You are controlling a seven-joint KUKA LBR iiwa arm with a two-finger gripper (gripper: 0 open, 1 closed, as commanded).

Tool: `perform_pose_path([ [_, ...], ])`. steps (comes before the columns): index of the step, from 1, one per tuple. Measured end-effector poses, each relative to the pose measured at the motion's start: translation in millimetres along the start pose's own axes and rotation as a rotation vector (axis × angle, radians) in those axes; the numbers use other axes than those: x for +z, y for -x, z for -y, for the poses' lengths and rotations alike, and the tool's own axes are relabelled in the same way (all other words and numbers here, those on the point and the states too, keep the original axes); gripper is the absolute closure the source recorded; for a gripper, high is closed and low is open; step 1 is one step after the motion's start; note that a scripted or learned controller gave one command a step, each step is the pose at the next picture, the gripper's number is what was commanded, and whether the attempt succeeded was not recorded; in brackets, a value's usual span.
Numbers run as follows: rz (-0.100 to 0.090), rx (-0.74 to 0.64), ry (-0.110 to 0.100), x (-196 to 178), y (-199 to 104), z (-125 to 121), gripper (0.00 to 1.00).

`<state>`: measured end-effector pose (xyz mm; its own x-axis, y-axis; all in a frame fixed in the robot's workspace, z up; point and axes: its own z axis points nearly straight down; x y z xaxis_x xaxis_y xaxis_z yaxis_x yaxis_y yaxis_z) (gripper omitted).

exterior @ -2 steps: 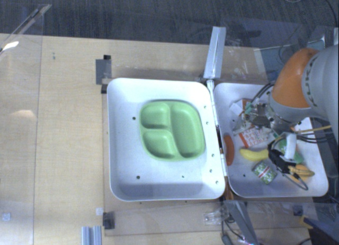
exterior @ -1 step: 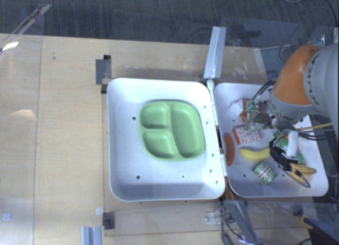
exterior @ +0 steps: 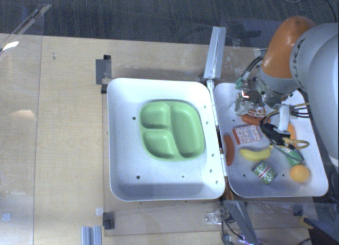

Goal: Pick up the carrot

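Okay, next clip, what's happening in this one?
A grey robot arm with an orange band reaches over the right bin, its gripper low near the bin's back left corner. That bin holds a jumble of small items: a banana, an orange fruit, a green can, a reddish sausage-like piece and a small printed box. The left bin holds a green divided tray. Nothing looks lifted yet.

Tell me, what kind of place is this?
Most likely a robotics lab or test cell, not a kitchen. A grey and orange robot arm reaches over two white bins on a wooden bench. One holds a green divided plate, the other toy food such as a banana.
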<state>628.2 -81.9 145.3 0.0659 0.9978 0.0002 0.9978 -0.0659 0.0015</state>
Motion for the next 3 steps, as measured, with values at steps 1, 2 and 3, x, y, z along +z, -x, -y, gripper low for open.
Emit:
perform_pose_path([
  [1, 0.0, -0.142, 0.0, -37.4, -21.3, -41.0, 1.0],
  [2, 0.001, -0.149, 0.001, -46.0, -23.6, -42.7, 1.0],
  [3, 0.001, -0.351, 0.002, -66.5, -43.3, -39.7, 1.0],
])
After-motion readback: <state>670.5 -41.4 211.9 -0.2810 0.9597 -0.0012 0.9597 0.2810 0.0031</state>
